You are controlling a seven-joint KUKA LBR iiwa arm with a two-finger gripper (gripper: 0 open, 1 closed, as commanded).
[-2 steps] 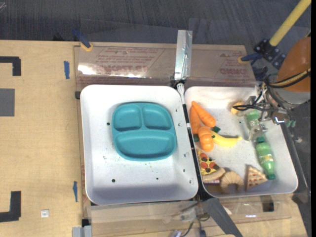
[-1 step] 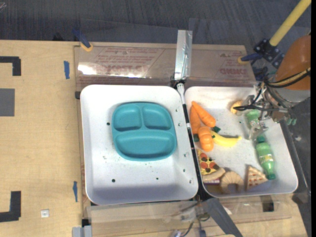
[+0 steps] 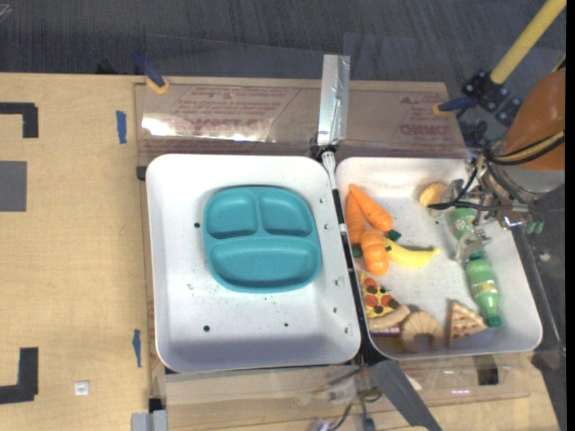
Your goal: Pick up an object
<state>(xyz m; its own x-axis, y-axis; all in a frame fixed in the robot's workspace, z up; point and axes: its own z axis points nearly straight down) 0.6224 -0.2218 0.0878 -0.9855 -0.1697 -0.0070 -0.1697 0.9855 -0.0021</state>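
Nothing lifted yet, as far as I can judge: every toy lies flat on the floor of the right bin (image 3: 530,317). Likeliest target is the green bottle (image 3: 482,287), close to the bin's right wall. Its long axis runs roughly top to bottom in the view, slightly slanted, cap end toward the near rim, I think, though it is small and hard to read. Just above it sits a smaller green-and-white item (image 3: 464,224), blurred, can't name it.

My claw (image 3: 478,203) hangs over the right bin's upper right part, near that blurred item; wires clutter it, so I cannot tell how it's set or whether anything is in it. Left to do: descend, close on something, raise it.

Around: yellow banana (image 3: 413,255) mid-bin, lying crosswise; orange carrots (image 3: 367,212) by the left wall; pizza slice (image 3: 378,298) and bread pieces (image 3: 419,327) along the near edge; tan piece (image 3: 433,192) up top. Left bin (image 3: 171,330) carries a teal divided plate (image 3: 262,238). Both bins sit on the surface (image 3: 63,241).
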